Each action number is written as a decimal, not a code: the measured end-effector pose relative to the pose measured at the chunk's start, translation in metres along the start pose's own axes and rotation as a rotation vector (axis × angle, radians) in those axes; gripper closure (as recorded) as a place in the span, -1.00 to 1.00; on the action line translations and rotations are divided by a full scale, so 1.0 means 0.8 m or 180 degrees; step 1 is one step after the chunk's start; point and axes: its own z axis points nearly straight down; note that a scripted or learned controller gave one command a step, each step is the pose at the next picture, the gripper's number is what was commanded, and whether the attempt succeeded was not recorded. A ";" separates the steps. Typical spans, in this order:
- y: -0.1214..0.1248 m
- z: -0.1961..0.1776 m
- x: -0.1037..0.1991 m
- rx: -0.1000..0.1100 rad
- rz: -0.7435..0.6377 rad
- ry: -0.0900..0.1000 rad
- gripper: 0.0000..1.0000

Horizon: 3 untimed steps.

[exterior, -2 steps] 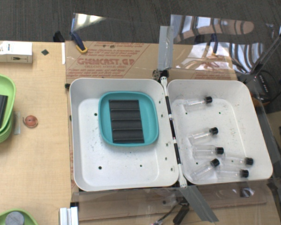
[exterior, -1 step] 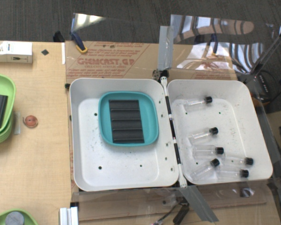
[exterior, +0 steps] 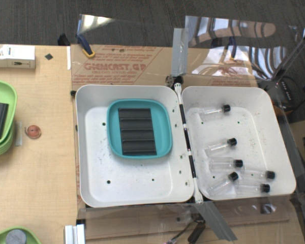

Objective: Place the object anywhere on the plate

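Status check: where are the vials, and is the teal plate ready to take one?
Six clear black-capped vials lying loose in right bin, none picked. Teal plate in left bin, dark ribbed insert on it, no vial there. Nothing blocking the plate.

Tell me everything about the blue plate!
The plate is teal, a rounded square with a raised rim, plastic by the look. It lies flat in the left bin, toward the back, clear of the walls. A dark ribbed insert fills its middle. The tubes lie in the other bin, none on the plate.
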 end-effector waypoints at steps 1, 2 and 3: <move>0.001 0.000 0.003 -0.0004 -0.0002 0.0004 -1.00; 0.000 0.000 0.000 -0.0001 0.0002 0.0003 -1.00; 0.001 0.000 0.005 -0.0005 -0.0002 0.0004 -1.00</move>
